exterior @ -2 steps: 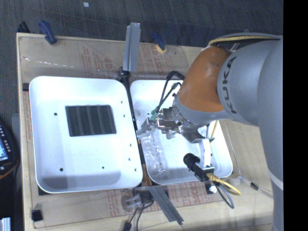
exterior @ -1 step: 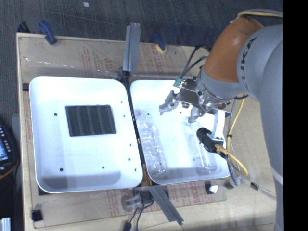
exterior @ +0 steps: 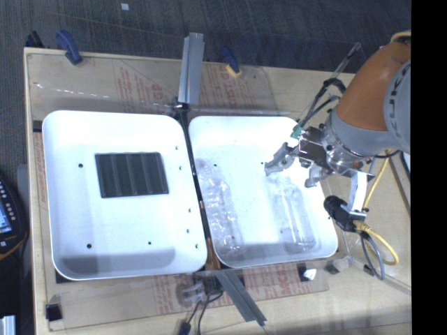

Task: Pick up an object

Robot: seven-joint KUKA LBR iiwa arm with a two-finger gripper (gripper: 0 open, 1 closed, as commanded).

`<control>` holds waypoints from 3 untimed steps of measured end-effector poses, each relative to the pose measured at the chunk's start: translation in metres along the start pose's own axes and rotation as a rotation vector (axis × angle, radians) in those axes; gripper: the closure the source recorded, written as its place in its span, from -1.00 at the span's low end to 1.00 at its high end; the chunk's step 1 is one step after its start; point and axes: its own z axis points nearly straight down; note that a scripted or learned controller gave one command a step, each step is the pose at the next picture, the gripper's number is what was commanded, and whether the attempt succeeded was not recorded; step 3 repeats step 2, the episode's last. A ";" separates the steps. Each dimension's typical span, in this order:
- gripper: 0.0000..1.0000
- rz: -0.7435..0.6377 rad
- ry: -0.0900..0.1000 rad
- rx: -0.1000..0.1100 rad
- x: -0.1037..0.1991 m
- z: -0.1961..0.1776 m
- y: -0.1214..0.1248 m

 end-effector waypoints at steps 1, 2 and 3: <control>-1.00 0.153 -0.001 0.000 0.054 0.061 -0.019; -1.00 0.072 -0.001 -0.001 0.016 0.040 0.000; -1.00 0.072 -0.001 -0.001 0.016 0.040 0.000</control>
